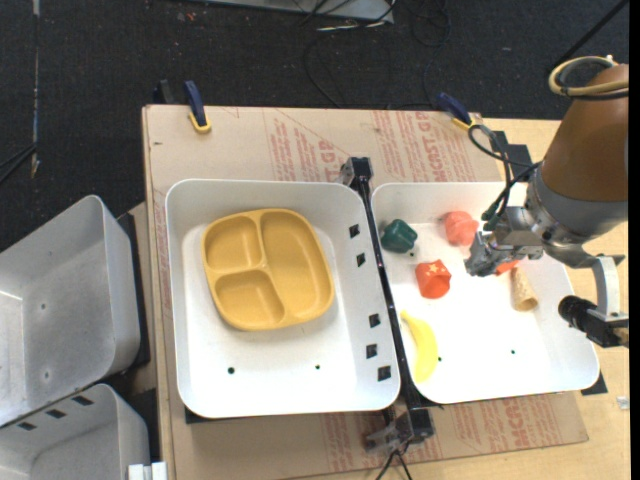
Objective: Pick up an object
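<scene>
Two white bins (200, 368) (540, 368); one yellow divided plate (268, 266); one banana (421, 345); one green item (399, 234); two reddish items (459, 227) (433, 278); one tan cylinder (523, 289).

red print can be made out on the brown cardboard sheet (260, 140) that's laid under the two white bins. behind the left bin (190, 298) it's seen upside down and mirrored, so only broken bits are caught, something like "roduct" in block letters with slanted red lines beside it. more of the same red lettering is found behind the right bin (560, 378) and along the cardboard's front edge, but it's too small and skewed to be read properly. nothing readable is found on the bins themselves, just small black marks.
</scene>
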Tool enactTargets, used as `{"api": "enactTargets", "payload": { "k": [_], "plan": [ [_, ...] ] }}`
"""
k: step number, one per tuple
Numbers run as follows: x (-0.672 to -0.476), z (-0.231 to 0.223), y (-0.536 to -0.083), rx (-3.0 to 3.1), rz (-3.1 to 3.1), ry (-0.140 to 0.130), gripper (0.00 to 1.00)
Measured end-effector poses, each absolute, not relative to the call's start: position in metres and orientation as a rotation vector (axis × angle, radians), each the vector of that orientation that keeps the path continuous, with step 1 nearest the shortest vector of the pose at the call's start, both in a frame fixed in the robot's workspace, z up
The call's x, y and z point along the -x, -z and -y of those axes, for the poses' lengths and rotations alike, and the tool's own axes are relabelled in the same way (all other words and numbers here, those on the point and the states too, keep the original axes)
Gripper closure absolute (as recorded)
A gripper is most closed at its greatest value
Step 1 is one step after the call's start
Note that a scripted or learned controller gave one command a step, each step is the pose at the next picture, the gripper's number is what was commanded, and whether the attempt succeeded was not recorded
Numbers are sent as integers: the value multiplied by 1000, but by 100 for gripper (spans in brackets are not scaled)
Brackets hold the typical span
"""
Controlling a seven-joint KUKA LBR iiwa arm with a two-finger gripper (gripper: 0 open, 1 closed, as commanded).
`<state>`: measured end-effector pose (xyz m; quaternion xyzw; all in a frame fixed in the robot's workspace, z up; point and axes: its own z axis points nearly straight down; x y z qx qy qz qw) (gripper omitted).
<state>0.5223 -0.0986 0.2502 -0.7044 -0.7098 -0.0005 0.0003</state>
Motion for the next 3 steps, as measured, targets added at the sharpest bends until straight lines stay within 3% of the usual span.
{"api": "enactTargets", "payload": {
  "k": [2, 3],
  "plan": [
    [-580, 12, -247, 2215, 2231, 2, 100],
    [-595, -37, -251, 2214, 2231, 4, 100]
  ]
}}
